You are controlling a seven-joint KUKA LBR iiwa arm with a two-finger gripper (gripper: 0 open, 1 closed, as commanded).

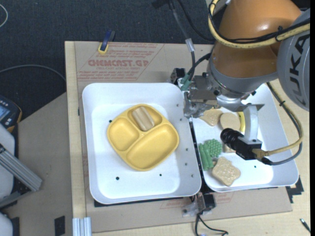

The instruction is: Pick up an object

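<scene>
My gripper [197,106] hangs under the big orange wrist, low over the far left corner of the right bin [280,178]. It is right beside a pale beige piece [212,117]; whether they touch is hidden by the wrist. A second beige piece [229,121] and a thin yellow strip [241,122] lie just to its right. Nearer the front of that bin lie a green bumpy item [210,152] and a tan cracker-like square [226,171].
The left bin [98,171] holds a yellow divided plate [147,149] with a tan roll [143,118] in its far compartment. A black fitting with a cable [239,144] hangs from the arm over the right bin. A blue and yellow clip [105,42] lies on the board behind.
</scene>
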